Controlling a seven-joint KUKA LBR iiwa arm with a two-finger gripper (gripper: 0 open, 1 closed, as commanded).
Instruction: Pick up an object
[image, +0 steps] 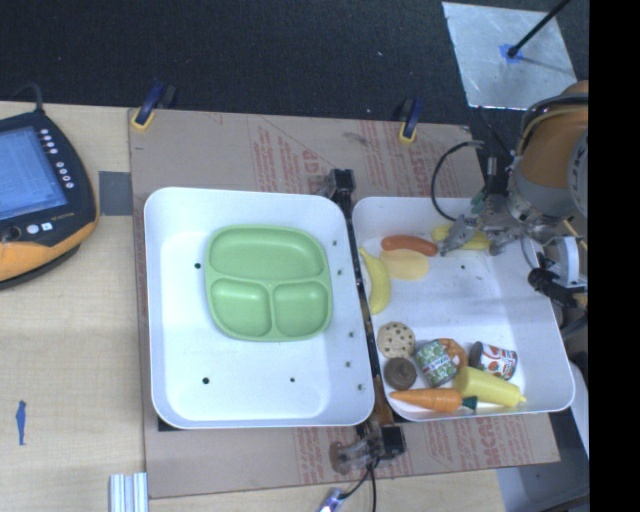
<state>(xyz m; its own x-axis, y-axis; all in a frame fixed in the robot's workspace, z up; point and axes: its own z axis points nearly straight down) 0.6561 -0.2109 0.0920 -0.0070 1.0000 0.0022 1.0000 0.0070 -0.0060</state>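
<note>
The right bin (500, 300) holds the loose items. A red sausage (408, 243) and a pale yellow piece (405, 265) lie near its far left corner, with a banana (378, 283) along the left wall. My gripper (462, 236) hangs low over the bin's far edge, just right of the sausage, beside a small yellow object (482, 241) that it partly hides. At the near side lie a chocolate-chip cookie (396, 338), a brown disc (400, 373), a carrot (430, 401), a green can (435, 362), a small red-and-white can (495, 358) and a yellow bottle (490, 387).
The left bin (180, 380) bears a green divided plate (270, 280). A teach pendant (40, 195) lies at the bench's left edge. Black cables (450, 175) loop above the right bin's far wall, and clamps (408, 118) hold the cardboard sheet.
</note>
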